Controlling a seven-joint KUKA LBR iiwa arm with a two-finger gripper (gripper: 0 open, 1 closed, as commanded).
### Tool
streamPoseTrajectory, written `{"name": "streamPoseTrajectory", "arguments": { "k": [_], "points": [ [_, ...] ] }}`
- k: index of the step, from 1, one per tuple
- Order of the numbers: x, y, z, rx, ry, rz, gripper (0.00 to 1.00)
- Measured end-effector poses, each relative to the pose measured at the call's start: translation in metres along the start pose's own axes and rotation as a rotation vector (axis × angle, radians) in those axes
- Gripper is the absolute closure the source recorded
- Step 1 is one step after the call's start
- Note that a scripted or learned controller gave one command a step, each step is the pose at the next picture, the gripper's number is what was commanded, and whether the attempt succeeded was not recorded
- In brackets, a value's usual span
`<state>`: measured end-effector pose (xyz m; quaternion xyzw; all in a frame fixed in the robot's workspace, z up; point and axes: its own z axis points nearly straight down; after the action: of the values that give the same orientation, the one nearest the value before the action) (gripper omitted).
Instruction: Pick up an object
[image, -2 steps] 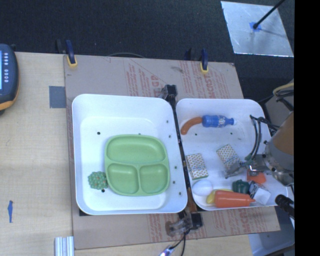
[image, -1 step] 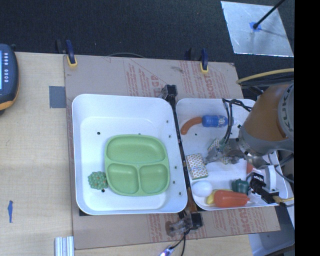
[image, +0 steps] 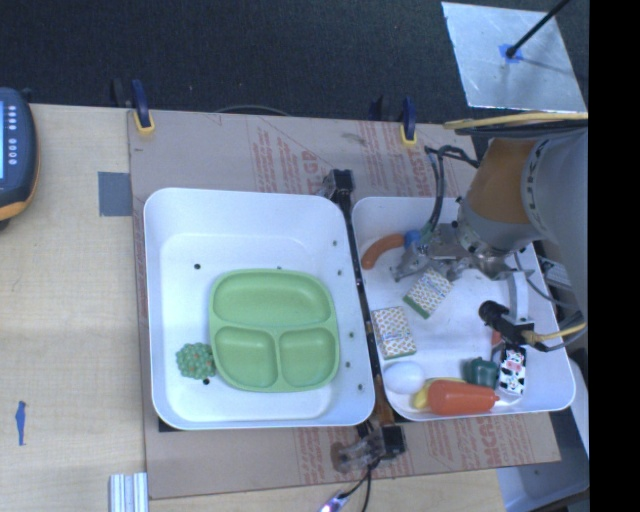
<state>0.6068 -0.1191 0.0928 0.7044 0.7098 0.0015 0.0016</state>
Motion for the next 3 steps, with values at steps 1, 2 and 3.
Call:
{"name": "streamPoseTrajectory", "arguments": {
  "k": [1, 2, 3],
  "points": [
    [0.018, 0.046, 0.003, 0.031, -0.001, 0.008, 0.00],
    [0.049, -0.018, -0.106, -0.001, 0.001, 0.004, 0.00],
    [0.009, -0.031, 0.003, 0.003, -0.005, 0.005, 0.00]
  ]
}}
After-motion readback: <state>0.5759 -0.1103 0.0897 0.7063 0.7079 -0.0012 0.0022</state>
